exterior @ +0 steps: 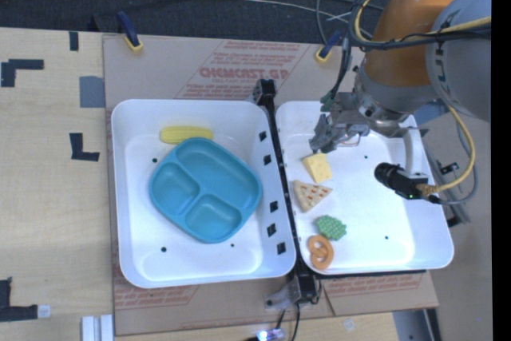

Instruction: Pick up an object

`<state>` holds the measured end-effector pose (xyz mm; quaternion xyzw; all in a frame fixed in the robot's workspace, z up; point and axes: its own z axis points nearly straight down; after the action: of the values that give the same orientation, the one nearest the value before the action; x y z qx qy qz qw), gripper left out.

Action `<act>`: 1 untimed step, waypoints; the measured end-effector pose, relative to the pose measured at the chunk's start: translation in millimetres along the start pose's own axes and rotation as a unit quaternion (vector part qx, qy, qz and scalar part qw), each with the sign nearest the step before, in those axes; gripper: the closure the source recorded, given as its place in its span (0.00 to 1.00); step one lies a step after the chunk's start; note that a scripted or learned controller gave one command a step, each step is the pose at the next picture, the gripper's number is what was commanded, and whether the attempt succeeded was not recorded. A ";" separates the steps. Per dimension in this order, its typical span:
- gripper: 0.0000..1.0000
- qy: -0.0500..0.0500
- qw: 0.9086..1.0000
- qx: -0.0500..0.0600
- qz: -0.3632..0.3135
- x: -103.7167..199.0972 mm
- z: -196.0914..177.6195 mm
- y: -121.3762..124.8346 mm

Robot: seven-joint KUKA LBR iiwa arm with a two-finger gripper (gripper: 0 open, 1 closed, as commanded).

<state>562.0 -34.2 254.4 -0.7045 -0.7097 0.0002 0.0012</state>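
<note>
Yellow cheese block (318, 168) lies in right-hand bin (375, 221), near centre divider, just beyond pizza wedge (310, 194). Probably light, stiff, smooth plastic; pinch across flat sides. Hand (323, 141) close by its far edge, opening impossible to tell.

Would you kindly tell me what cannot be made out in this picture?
- The right bin, its far right corner, camera view: covered by the arm.
- Whether the pincer touches the yellow block, camera view: too blurred to tell.
- The green piece, camera view: too small to identify.
</note>
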 end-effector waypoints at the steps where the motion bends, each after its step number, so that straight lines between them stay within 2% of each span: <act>1: 1.00 -0.001 1.000 0.000 0.001 41.2 10.9 -8.9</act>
<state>552.7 7.0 243.5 -0.7056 -0.7086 0.0010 0.0010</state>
